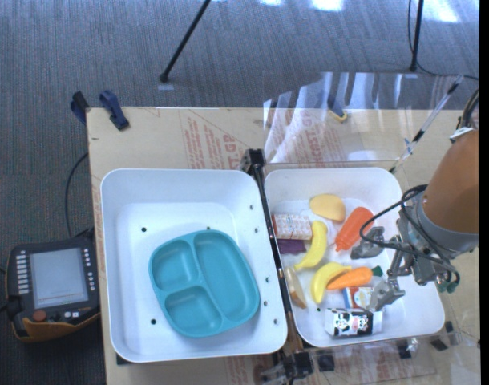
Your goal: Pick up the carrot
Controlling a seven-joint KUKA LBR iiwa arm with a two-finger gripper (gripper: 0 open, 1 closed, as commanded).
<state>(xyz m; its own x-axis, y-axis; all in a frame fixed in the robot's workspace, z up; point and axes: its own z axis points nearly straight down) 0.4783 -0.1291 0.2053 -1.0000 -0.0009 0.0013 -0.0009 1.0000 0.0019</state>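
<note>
From my remote station I see the arm (457,195) reaching in from the right over the right bin (389,179), its end effector (377,269) hanging with both fingers spread apart and nothing between them. The carrot (350,278) lies in this bin just left of the fingers, beside a yellow banana (325,279); a second banana (313,245) and a larger orange vegetable (353,226) lie above it. A black-and-white carton (353,322) rests near the bin's front wall. The left bin (124,191) carries a blue divided plate (203,283). Both bins sit on the counter (172,139).
</note>
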